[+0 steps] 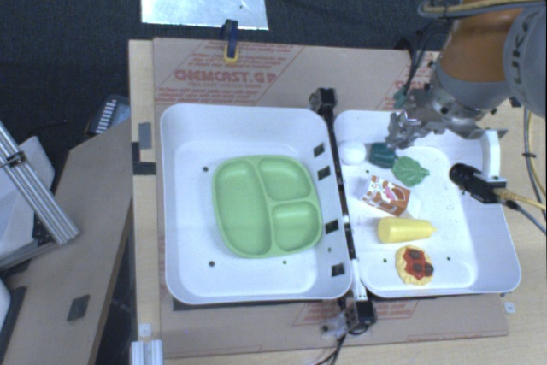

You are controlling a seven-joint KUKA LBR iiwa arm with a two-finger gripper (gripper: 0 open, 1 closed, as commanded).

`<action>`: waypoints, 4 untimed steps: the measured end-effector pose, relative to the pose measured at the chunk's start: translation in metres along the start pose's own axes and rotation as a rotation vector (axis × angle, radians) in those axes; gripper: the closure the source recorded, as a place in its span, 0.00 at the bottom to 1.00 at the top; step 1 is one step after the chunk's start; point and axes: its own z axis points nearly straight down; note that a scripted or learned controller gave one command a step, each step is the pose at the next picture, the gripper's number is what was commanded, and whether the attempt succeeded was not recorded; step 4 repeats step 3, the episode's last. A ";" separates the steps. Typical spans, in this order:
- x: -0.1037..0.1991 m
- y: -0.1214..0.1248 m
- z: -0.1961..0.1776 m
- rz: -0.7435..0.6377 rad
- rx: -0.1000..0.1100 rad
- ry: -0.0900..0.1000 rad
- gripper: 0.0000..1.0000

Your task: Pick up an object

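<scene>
Claw [395, 135] low in right bin [496, 269], upper middle of frame, right above teal block [381, 155]. Cannot tell claw's state. White ball [352, 154] just left, green leafy toy [411, 170] just right. Go straight down, squeeze block only, lift slow.
</scene>
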 end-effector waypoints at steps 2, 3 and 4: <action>0.115 0.004 0.012 -0.001 -0.001 0.000 1.00; 0.158 0.012 0.015 0.001 -0.001 0.000 1.00; 0.158 0.012 0.015 0.001 -0.001 0.000 1.00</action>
